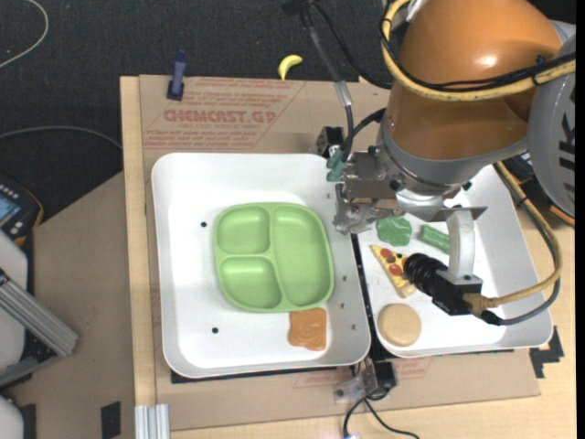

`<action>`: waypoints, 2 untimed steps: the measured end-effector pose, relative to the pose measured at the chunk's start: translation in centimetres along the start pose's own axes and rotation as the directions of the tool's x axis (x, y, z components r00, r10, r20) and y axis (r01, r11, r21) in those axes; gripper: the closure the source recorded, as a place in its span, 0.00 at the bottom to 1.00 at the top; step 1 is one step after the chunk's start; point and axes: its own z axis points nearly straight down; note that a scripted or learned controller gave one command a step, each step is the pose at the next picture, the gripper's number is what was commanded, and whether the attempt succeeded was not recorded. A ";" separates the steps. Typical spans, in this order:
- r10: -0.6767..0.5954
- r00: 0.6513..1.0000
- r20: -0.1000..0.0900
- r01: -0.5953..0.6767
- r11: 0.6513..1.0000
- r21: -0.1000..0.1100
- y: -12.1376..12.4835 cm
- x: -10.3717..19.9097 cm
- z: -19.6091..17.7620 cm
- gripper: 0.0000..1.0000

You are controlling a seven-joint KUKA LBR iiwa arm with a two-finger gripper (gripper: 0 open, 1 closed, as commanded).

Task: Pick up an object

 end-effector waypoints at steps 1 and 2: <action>-0.009 1.000 -0.009 0.009 1.000 -0.030 0.0 -0.5 -14.3 1.00; -0.011 1.000 -0.002 0.011 1.000 -0.001 -0.1 1.4 -5.4 1.00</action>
